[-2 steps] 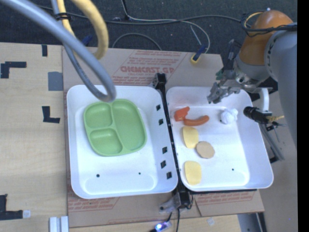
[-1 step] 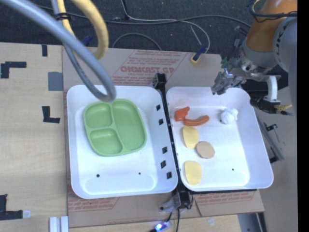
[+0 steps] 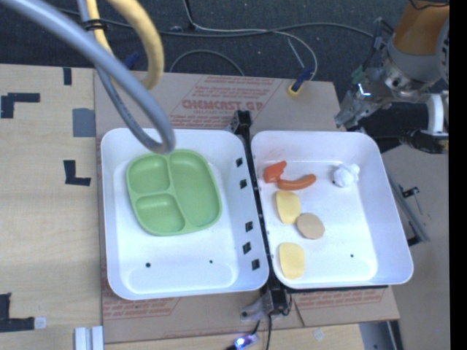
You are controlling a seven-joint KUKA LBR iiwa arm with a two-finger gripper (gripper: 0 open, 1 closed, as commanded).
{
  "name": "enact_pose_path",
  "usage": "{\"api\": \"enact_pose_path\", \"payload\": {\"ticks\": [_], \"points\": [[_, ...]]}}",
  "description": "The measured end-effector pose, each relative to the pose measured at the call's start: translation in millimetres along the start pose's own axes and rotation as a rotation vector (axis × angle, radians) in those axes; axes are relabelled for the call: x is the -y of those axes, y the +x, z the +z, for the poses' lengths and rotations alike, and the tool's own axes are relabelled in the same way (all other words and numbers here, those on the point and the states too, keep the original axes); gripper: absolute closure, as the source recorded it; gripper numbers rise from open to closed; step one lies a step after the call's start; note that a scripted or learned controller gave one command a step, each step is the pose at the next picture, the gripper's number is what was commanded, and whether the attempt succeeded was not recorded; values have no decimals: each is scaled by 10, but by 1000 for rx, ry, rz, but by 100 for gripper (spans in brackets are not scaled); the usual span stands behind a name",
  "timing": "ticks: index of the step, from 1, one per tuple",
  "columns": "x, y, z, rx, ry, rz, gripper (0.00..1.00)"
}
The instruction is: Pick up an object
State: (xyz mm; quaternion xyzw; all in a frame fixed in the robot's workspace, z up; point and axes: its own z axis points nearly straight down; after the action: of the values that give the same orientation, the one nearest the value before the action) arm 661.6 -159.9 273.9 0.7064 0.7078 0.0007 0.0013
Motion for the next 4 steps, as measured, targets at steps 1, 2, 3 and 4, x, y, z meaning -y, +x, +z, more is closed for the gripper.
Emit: {"api": "enact_pose_path", "payload": {"ticks": [1,2,3,4], "points": [[291,453,-14,-1,5,-1,100],[638,951,82,-1,7,-1,100],[946,1443,270,-1,7,-1,100],[1149,1966,444,-1,8,-3,100]]}}
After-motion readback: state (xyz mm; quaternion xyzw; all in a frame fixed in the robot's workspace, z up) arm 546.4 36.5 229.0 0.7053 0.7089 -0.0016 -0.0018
